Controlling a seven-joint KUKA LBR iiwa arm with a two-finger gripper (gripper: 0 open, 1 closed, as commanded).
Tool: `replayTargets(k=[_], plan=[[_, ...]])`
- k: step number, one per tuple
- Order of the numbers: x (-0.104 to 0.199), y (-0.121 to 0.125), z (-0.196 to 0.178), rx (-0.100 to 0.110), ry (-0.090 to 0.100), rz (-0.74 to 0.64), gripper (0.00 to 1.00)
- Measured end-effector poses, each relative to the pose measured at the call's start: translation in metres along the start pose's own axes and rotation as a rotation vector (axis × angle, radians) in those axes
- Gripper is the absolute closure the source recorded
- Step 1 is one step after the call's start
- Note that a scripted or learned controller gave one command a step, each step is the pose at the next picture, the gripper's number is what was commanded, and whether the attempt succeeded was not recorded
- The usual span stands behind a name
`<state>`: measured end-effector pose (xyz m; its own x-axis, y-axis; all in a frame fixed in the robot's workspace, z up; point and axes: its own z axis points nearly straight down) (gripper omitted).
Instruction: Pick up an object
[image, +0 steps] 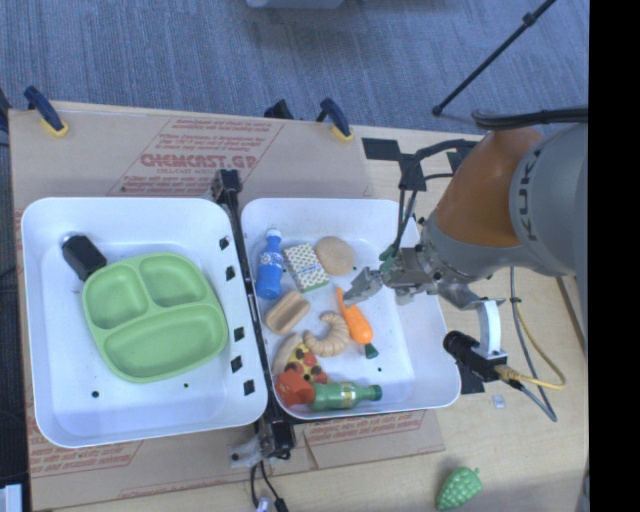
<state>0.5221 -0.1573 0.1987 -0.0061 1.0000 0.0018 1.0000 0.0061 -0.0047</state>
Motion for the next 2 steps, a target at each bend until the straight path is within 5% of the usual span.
replayTargets(k=[1, 2], plan=[[-0.016, 0.006, 0.107, -0.001, -0.001, 0.0, 0.0], [-0.015, 0.007, 0.096, -0.001, -0.002, -0.006, 1.0]])
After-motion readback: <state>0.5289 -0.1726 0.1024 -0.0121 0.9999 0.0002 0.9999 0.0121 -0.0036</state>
